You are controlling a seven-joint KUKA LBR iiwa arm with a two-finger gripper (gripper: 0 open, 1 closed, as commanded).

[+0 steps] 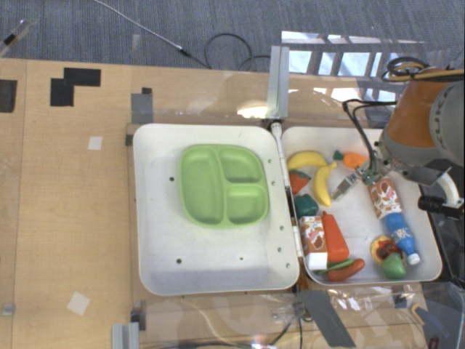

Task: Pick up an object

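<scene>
Several toy foods crowd the right bin (436, 271), the light, stiff, slick banana (324, 183) at its far left best pinched mid-curve; gripper (350, 184) just beside it, grip state unclear

Matt pale wood-look bench top (65, 217), smooth white plastic bins (211, 282), left bin with glossy green plastic divided plate (221, 185), right bin with shiny plastic toy bananas (309, 159), glossy labelled bottle (391, 213), bare metal bracket (278, 78) far, grey carpet (218, 6)
</scene>
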